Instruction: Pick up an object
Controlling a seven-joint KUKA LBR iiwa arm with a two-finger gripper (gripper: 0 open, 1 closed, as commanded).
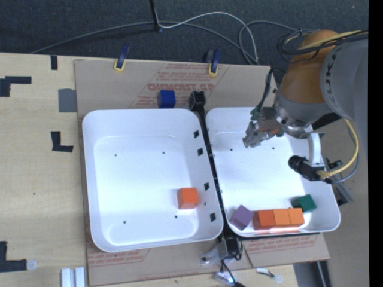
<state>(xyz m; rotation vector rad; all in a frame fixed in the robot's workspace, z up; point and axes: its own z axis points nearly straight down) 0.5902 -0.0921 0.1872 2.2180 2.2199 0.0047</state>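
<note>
**Arm hangs over the right bin, blocks lying near its front wall**

Farthest left of the objects, a blue block (167, 98) sits on the cardboard sheet (239, 82) just beyond the far rim of the left bin (119, 136). Inside that bin a single orange cube (188, 198) rests on the floor toward the near right corner, well apart from the walls on the left.

Across the black divider (207, 160) lies the right bin (239, 172). Along its near wall stands a row of pieces: a purple block (241, 217) at the left end, then a long orange block (278, 219) just beside it, and a green block (306, 203) slightly farther back at the right end.

Above the far part of the right bin hangs the gripper (251, 137), pointing down and to the left, with the grey and orange arm (317, 76) behind it on the right. Whether its fingers are apart or closed cannot be told from here, and nothing is seen between them. It is well apart from the row of blocks.
</note>
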